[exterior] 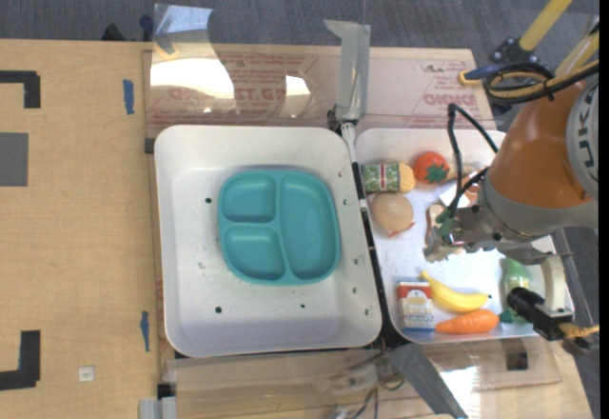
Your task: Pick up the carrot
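Camera view has me reaching into the right bin (473, 139) from the right, my gripper (443, 238) hanging over its middle. Whether it is parted or closed I cannot tell from this slant, and I see nothing caught in it. The carrot (467, 322) lies on its side along the bin's near edge, well apart from my gripper, touching or nearly touching the banana (455, 294) just behind it, with a small red-and-white carton (415, 304) at its left end and something green (515, 274) off its right end. To do this well I judge I should travel toward the near edge, straddle the carrot's thicker middle across its width, and come straight down so I don't nudge the banana or pinch the bin's rim.
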You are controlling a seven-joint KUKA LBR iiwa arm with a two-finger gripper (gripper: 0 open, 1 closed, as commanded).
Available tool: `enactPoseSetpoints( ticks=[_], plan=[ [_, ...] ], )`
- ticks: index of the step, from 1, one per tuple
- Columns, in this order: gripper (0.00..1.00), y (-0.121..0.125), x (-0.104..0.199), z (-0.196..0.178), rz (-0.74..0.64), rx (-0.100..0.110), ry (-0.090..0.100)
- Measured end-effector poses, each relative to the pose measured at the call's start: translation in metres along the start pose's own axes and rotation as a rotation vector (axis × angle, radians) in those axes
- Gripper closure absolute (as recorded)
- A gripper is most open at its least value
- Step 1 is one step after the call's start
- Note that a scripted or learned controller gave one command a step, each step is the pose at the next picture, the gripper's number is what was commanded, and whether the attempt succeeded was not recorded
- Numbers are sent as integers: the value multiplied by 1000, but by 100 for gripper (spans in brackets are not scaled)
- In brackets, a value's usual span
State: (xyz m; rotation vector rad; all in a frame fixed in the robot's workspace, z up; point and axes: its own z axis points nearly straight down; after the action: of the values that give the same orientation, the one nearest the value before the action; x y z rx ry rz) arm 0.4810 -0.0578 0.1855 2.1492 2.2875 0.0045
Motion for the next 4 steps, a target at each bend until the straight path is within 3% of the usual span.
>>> enactPoseSetpoints(
  ticks=[1,2,3,4],
  plan=[
    [0,75,-64,66,106,9,-2],
    [0,23,-40,94,-163,-12,-5],
    [0,95,-89,-33,38,-5,-3],
    [0,5,-7,3,37,9,3]
  ],
)
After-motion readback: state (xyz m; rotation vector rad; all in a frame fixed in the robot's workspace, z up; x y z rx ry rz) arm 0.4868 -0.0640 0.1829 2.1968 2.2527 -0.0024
